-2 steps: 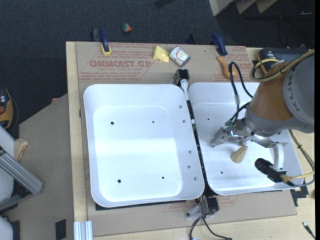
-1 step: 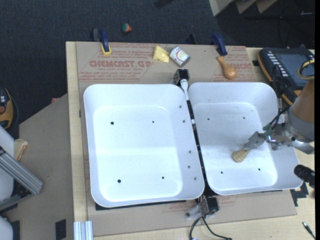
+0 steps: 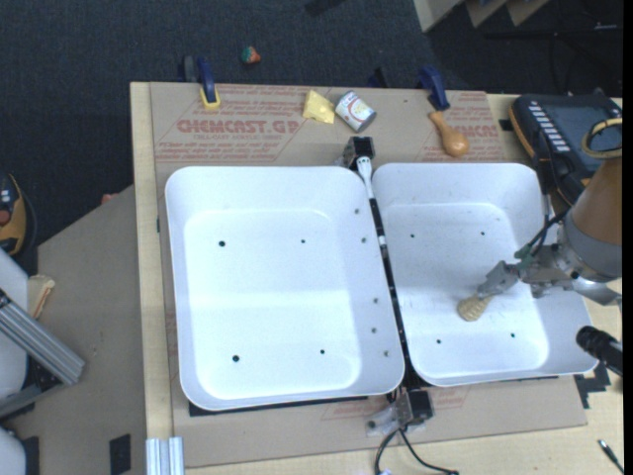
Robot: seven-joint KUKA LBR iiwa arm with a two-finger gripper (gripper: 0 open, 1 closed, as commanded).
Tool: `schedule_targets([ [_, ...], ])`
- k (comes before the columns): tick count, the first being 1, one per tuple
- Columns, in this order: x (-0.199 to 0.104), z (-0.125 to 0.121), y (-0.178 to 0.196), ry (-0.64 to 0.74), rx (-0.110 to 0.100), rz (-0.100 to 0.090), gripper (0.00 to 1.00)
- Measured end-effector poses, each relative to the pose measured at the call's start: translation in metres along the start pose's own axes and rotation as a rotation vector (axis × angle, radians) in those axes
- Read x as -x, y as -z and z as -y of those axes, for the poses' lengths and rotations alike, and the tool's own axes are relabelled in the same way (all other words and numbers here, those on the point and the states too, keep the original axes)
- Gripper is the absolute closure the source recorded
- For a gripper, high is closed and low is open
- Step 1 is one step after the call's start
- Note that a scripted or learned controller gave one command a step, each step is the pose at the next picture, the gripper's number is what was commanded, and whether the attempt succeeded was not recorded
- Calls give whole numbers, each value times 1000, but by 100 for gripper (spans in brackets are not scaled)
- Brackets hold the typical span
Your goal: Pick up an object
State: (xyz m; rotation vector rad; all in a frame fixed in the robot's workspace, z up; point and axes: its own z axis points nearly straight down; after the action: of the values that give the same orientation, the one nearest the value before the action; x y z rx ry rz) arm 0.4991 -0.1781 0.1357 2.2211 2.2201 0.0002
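A small tan, ridged object (image 3: 474, 308) lies on the floor of the right bin (image 3: 435, 188), a little right of its middle. My gripper (image 3: 494, 285) reaches in from the right, low over the bin, with its tip just above and right of the tan object, close to touching it. Behind it the grey wrist (image 3: 554, 262) and the orange band (image 3: 598, 211) hang over the bin's right rim. Nothing shows as held.
The left bin (image 3: 188, 265) lies alongside, with a black seam between the two. On the board behind the bins are a yellow piece (image 3: 318, 107), a small white box (image 3: 354, 111), a wooden-handled item (image 3: 450, 137) and two blue clamps (image 3: 207, 82). A black device (image 3: 554, 127) sits at the back right.
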Motion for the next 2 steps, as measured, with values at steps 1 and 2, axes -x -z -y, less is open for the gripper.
schedule_targets([
  [1, -11, 10, -54, 0, -7, -4, 0],
  [2, -55, 21, -51, 4, -5, -5, 0],
])
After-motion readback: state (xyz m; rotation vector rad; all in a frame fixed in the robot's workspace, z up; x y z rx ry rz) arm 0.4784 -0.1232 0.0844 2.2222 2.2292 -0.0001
